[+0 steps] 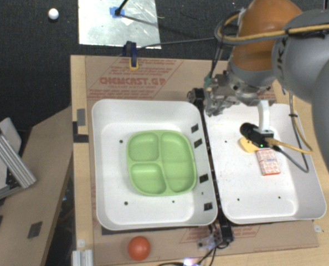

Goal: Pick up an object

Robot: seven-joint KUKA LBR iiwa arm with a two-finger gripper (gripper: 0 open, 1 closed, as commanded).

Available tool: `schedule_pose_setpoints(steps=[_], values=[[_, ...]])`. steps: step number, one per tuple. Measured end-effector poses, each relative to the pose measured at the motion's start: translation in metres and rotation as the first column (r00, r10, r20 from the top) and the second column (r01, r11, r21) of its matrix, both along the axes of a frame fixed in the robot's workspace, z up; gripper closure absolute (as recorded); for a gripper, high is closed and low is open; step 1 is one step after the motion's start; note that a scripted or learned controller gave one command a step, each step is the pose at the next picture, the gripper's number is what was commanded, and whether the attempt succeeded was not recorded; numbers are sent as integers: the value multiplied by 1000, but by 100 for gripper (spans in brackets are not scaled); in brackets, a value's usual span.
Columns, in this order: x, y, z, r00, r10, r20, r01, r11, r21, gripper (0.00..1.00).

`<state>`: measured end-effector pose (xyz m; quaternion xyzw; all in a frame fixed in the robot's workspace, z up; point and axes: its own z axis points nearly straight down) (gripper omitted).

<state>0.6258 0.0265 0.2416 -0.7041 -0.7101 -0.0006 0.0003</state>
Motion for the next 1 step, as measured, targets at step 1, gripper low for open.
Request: schedule_pose_setpoints(steps=[1], values=[[-16, 56, -13, 1000, 1, -1, -1, 1000, 0, 100]])
